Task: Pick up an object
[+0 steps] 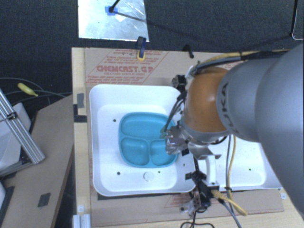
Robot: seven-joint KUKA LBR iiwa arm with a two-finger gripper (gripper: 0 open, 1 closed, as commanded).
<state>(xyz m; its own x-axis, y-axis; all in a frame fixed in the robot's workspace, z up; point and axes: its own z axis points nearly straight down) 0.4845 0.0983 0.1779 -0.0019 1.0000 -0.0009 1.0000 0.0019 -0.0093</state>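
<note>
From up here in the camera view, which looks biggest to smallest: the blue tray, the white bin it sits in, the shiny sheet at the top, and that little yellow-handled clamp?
1. White bin, the largest.
2. Shiny sheet and blue divided tray: they look about alike, and the arm covers the tray's right edge, so I won't rank them.
3. Yellow-handled clamp, by far the smallest.

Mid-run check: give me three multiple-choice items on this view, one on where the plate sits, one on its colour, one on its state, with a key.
1. The divided plate lies in:
A. the left bin
B. the right bin
C. the cardboard sheet behind the bins

2. The plate is:
A. red
B. blue
C. white

3. The plate is:
A. upside down
B. on edge
C. flat, hollows up

Key:
1 A, white rim of the left bin surrounds it.
2 B, plainly blue against the white.
3 C, its compartments face the camera.
</note>
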